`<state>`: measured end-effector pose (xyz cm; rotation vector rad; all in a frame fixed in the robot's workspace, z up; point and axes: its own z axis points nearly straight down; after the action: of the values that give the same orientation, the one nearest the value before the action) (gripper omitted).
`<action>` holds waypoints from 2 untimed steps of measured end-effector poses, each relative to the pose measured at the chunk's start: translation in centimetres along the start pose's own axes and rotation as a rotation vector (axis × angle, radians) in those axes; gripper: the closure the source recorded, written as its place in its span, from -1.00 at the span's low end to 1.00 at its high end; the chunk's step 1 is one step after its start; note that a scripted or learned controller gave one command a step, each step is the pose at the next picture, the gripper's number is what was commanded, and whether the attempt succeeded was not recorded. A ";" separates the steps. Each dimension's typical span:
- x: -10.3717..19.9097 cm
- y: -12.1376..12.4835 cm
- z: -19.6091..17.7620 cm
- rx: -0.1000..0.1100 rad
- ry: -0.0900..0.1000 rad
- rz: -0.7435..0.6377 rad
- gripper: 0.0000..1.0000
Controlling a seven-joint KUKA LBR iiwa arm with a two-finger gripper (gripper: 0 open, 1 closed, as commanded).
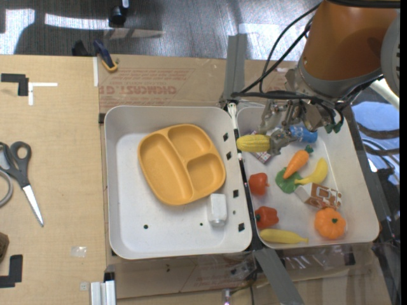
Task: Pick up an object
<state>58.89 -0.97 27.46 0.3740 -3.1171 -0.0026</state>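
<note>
My gripper hangs over the back left part of the right bin, under the big orange wrist band. It is shut on the right end of a yellow corn cob, which lies level and reaches left over the bin's left rim. Just right of the gripper are a blue toy and a carrot. A banana, a tomato, a red pepper, a long yellow piece, an orange fruit and a small box lie further forward.
The left bin holds an orange divided plate and a small white block. Scissors lie on the wooden bench to the left. Cables hang around the wrist at the right bin's back edge.
</note>
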 end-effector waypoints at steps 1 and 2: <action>3.4 -3.5 8.4 -0.001 0.002 -0.275 1.00; -0.3 -6.7 -8.2 -0.001 -0.001 -0.217 1.00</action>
<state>60.82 -7.43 35.60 0.7102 -3.0597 -0.0041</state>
